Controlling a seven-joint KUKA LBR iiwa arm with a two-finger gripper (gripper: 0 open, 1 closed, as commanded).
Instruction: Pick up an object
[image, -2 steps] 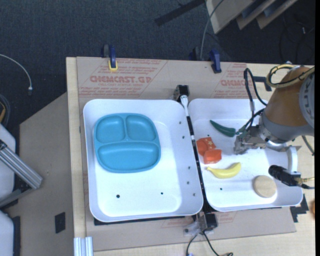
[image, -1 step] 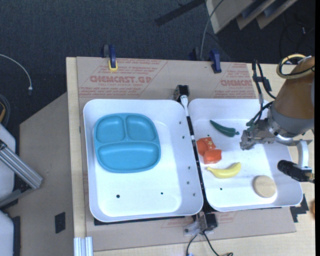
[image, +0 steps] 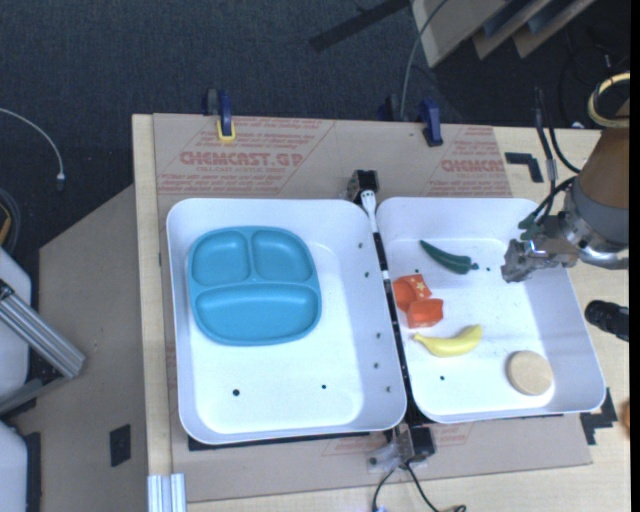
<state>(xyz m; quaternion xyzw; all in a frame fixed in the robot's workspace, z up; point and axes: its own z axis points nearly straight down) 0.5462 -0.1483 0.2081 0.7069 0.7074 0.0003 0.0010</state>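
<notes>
**Choosing and closing on one piece in the right bin**

No single object is named by the task, so the first choice is which to go for. The green pepper (image: 447, 257) lies nearest the gripper (image: 520, 262), at a slant in the upper part of the right bin (image: 560, 222), with bare white floor all around it. That makes it the likeliest target from here. Further down, two red-orange pieces (image: 417, 301) sit touching each other close to the bin's left wall, a banana (image: 450, 341) lies just below them, and a round tan disc (image: 529, 372) rests apart near the lower right corner.

The gripper hangs at the bin's upper right, to the right of the pepper and apart from it. Nothing is seen in its grasp; how wide the fingers stand I cannot tell at this size.

To do the step well, the gripper should travel left until it is centred over the pepper's thicker middle, then turn so the fingers close across its narrow width, not along its length. A descent too far toward the thin tail would probably let it slip out. The red-orange pair is a poorer choice: being in contact and near the wall, one finger may land between them or strike the rim.

The left bin (image: 200, 380) holds a blue divided plate (image: 255, 285), well away from this work. Both bins rest on the bench (image: 300, 150).
</notes>
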